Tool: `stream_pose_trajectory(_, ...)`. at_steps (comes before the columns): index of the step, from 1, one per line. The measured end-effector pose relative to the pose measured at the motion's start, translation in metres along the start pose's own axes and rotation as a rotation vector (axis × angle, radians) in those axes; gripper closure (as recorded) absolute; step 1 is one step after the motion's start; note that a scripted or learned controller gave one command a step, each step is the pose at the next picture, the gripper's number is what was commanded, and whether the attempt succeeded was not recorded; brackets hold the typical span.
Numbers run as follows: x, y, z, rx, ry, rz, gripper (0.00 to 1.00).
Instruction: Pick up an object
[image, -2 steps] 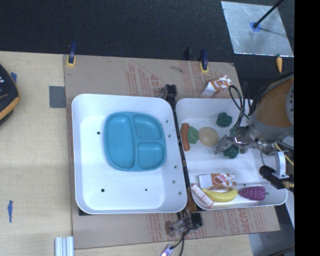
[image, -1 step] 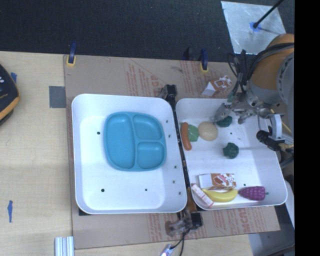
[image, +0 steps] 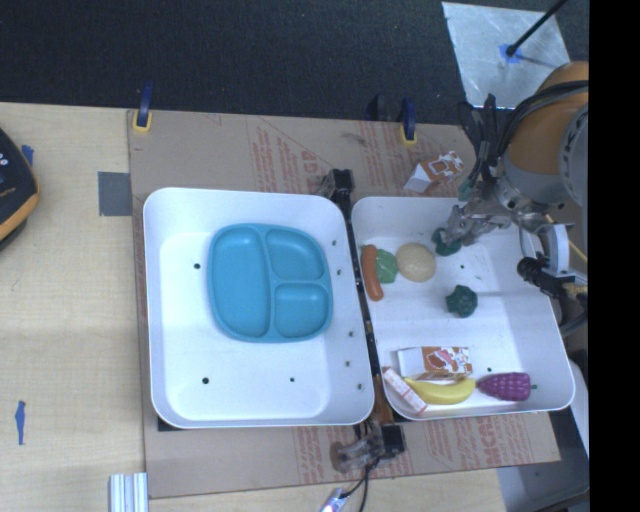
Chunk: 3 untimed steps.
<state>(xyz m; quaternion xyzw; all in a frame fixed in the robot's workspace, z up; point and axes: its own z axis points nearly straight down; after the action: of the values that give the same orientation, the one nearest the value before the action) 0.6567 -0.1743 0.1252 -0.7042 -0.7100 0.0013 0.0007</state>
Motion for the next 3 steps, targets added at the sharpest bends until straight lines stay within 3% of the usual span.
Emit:
stream_pose_trajectory(1, 0.000, 0.000, 0.000, 0.002, 0.000, -0.001, 0.00)
stream_pose_trajectory(3, -0.038, -0.001, -0.003, -0.002, 0.000, 0.006, 0.00)
